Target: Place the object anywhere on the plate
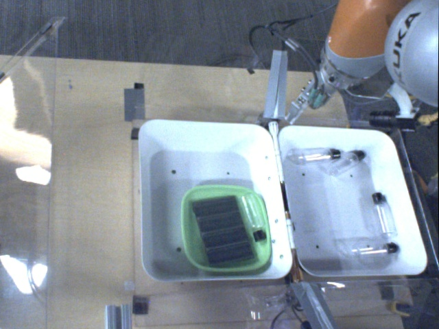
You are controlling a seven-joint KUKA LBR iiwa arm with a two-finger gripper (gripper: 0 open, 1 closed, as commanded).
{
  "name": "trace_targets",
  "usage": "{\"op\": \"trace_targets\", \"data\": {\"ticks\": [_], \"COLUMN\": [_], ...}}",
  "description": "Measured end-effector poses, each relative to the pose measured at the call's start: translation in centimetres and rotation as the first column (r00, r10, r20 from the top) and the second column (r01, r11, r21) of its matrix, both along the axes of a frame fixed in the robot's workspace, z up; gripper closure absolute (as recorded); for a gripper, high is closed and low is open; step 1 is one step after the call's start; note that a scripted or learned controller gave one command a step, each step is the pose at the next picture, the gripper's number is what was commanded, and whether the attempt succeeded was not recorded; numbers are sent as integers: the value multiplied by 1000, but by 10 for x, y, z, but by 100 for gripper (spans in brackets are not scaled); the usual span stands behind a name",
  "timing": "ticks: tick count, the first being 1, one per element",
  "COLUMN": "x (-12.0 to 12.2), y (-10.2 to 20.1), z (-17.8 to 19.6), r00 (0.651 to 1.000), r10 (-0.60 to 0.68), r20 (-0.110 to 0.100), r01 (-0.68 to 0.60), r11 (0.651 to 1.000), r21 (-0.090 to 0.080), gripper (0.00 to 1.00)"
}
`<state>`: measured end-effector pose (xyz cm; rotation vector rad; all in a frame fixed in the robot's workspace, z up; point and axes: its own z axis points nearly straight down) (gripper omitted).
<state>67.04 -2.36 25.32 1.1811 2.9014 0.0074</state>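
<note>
Hanging up and to the right of the plate, the claw sits over the tabletop just beyond the far rims of the two bins, near where they meet. Whether it is released or clenched cannot be told; it is small and blurred, and nothing can be made out in its grip. The arm comes in from the upper right of the plate, with its orange band just above the claw. A grey post stands upright just left of the claw, straight above the seam between the bins.

The plate is green and lies in the near half of the left bin, close to its right wall. A dark ridged block covers most of the plate's middle. A clear tube with a black cap lies on the plate's right side, just beside the block, running along the plate's right rim with the cap toward the near end. It rests inside the rim, on the plate.

Right of the plate, the right bin holds four more clear capped tubes. Two lie near its far wall, one lies along its right wall, and one lies in its near right corner. All are well apart from the plate and from the claw.
</note>
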Motion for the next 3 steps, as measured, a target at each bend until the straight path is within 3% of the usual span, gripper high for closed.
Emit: {"op": "trace_targets", "data": {"ticks": [1,2,3], "x": [-23,-12,-12], "y": [43,101,101], "z": [32,-15,-15], "r00": [961,887,888], "r10": [275,461,461], "r20": [2,-1,-1], "r01": [-275,-461,-461], "r11": [961,887,888], "r21": [-2,-2,-2], "gripper": [100,100,0]}}
